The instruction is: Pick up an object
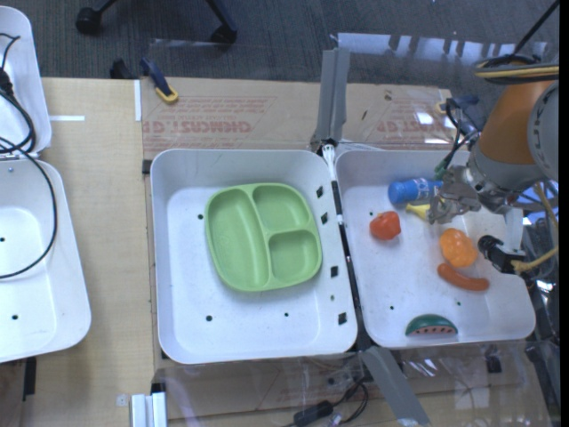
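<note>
Orange toy fruit point(458, 247) lies in the right bin point(391, 314), near a sausage point(463, 278) and a tomato point(385, 226). The gripper point(447, 205) hangs just above it, perhaps beside the blue bottle point(411, 189); I cannot tell its state.

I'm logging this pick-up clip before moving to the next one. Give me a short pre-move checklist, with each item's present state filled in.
1. Pincer over the right bin: ok, near its upper right.
2. Object between the pincer's fingers: cannot tell; the view is too cluttered there.
3. Targets within the right bin: ok; blue bottle, red tomato, orange fruit, sausage and watermelon slice all lie inside.
4. Nearest target separated from neighbours: not ok; a small yellow piece lies against the blue bottle.
5. Left bin contents undisturbed: ok; green divided plate lies flat.
</note>
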`<state>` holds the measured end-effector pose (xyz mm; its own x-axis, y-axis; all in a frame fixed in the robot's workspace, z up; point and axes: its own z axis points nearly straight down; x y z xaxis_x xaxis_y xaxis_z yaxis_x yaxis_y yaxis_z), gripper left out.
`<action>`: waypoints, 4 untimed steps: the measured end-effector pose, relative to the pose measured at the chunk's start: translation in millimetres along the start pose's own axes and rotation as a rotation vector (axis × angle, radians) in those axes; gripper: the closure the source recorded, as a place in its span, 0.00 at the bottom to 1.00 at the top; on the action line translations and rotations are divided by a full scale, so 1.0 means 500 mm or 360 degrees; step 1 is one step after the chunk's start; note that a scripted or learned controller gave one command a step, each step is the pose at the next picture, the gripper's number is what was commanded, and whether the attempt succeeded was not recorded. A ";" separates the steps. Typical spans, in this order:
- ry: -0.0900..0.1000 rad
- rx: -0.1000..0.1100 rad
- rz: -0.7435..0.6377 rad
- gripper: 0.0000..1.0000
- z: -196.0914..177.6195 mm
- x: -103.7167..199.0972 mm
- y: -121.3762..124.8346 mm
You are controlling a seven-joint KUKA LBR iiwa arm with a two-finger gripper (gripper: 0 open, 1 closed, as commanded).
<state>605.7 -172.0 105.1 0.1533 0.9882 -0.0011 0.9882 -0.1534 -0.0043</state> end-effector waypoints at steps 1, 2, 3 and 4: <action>0.0000 0.0000 0.0000 0.00 0.000 0.000 0.000; 0.0002 0.0000 -0.0053 0.00 0.031 -0.035 -0.114; 0.0002 0.0002 -0.0047 1.00 0.014 -0.037 -0.114; 0.0000 -0.0002 0.0026 1.00 -0.196 0.097 -0.136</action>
